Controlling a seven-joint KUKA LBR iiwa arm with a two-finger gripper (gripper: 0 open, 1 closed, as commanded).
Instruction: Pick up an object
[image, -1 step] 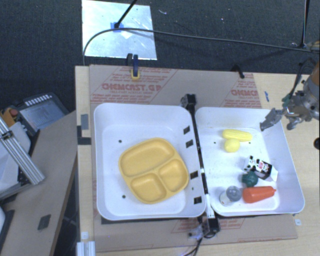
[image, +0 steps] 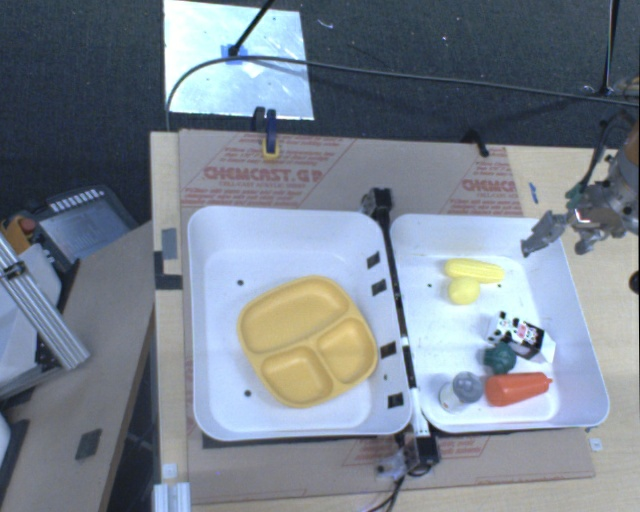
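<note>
My gripper (image: 548, 235) hangs over the far right corner of the right bin (image: 575, 300), fingers spread open and nothing between them. Below and left of it in that bin lie a yellow corn cob (image: 475, 269) and a small yellow ball (image: 463, 291). Nearer the front sit a black-and-white cow toy (image: 521, 335), a dark green lump (image: 499, 357), an orange carrot (image: 517, 388) and a grey round cap (image: 465, 386). The gripper is apart from all of them.
The left bin (image: 215, 250) holds a yellow three-compartment plate (image: 305, 340). A black divider with clips (image: 392, 310) runs between the bins. Cardboard (image: 330, 170) lies under both bins. Grey equipment (image: 60, 260) stands off the bench at left.
</note>
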